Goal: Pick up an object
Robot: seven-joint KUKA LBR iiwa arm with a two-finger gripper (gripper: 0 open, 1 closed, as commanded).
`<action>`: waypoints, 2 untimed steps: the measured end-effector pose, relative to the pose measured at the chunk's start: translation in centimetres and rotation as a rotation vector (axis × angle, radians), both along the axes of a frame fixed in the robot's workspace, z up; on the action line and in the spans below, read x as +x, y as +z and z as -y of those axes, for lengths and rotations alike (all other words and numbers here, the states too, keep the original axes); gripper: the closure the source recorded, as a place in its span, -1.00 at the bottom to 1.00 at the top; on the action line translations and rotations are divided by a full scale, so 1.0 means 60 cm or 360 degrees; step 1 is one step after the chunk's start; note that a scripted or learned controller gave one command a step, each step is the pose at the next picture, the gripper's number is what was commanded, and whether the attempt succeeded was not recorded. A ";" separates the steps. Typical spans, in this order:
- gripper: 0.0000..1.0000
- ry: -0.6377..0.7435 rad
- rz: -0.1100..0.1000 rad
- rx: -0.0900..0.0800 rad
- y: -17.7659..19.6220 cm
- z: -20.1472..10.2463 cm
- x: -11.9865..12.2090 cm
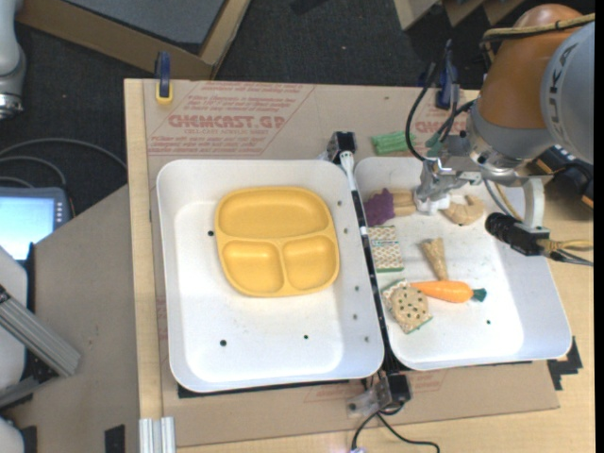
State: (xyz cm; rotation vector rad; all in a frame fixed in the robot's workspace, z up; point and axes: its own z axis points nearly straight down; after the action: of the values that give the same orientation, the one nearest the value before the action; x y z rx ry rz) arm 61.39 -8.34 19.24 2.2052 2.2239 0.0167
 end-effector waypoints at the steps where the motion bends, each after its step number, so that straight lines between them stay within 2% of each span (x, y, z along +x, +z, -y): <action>1: -1.00 -0.0012 -0.0022 -0.0002 -0.013 0.008 -0.006; 2: -1.00 -0.0021 -0.0034 -0.0001 -0.189 0.095 -0.011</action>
State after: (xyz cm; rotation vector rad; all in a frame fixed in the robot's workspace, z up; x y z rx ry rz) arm 60.72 -14.04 7.90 2.2299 2.2199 -0.0071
